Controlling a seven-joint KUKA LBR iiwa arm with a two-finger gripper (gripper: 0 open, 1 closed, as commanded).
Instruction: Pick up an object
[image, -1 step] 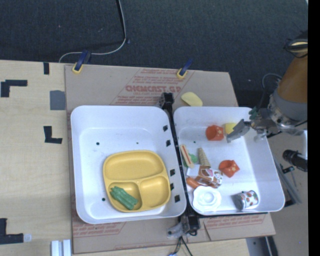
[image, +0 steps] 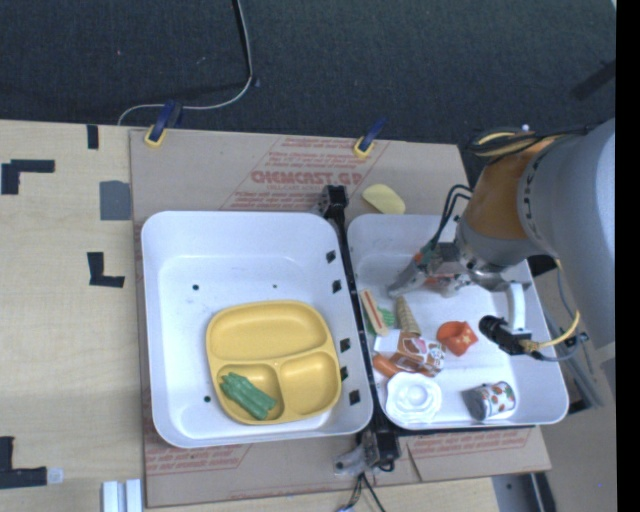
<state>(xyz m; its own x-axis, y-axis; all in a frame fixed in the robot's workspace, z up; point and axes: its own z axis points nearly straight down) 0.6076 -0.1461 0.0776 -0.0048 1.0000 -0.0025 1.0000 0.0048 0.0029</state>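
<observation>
While the hand (image: 432, 272) hovers low in the right bin (image: 545, 405), whether it grips anything I cannot tell; the red object (image: 457, 337) lies nearby, probably needing a centred, vertical descent.

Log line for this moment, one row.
gripper: over right bin, upper part | grasp: unconfirmed | red object: in bin, untouched | green item: on yellow tray

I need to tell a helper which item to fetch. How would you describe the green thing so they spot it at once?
Look in the left white bin, at the yellow divided tray. The green toy lies in its lower-left compartment, the sole green item in either bin.
</observation>
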